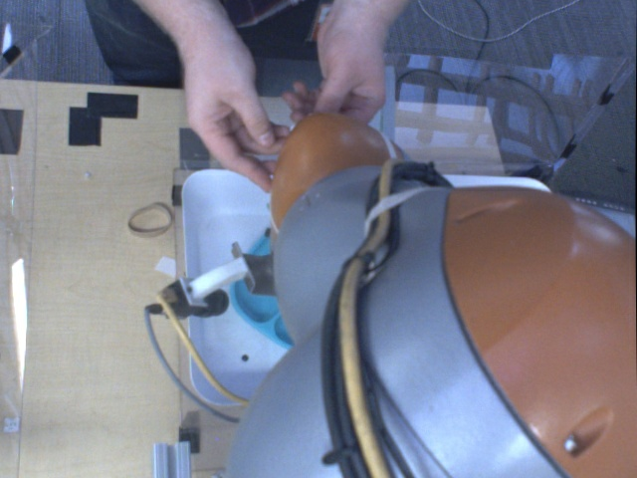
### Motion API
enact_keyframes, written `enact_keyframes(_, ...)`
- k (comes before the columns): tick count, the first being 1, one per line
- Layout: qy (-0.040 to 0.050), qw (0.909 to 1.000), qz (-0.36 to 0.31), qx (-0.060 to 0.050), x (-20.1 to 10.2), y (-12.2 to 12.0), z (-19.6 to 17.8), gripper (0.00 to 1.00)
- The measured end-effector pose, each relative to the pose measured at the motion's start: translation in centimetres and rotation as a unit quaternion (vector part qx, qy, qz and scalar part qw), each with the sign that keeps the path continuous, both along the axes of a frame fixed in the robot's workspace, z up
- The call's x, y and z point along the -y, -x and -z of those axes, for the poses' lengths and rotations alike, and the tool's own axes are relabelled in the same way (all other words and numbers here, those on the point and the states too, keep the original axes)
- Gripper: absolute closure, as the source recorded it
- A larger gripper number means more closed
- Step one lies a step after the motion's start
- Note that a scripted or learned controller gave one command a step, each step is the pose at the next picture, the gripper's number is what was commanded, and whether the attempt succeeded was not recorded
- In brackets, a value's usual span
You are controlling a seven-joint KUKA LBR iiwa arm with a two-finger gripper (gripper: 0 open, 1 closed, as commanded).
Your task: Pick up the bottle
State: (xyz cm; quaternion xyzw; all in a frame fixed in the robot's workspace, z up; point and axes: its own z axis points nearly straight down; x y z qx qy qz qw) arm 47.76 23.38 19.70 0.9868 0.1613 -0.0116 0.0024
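Observation:
My grey and orange arm (428,317) hangs over both bins and hides most of them. The left white bin (204,207) shows at the arm's left edge. A turquoise object (261,315) lies in that bin, mostly under the arm; I cannot tell whether it is the bottle. A dark grey part of the gripper (251,265) pokes out from under the arm just above the turquoise object. Whether it touches that object is hidden.
A person's two hands (299,88) reach in from the top and touch the arm's orange band (323,152). A black plug with a white tag (207,292) and looping cables (184,352) lie over the bin's left rim. A rubber band (149,218) lies on the wooden bench.

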Motion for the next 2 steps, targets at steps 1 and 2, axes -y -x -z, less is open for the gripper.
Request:
enact_keyframes(1, -0.0017, 1.0000, -0.003, 0.001, -0.3, 0.0, -1.1, 1.00)
enact_keyframes(2, -0.0044, 0.9997, -0.021, 0.011, 12.1, -0.9, -3.8, 1.00)
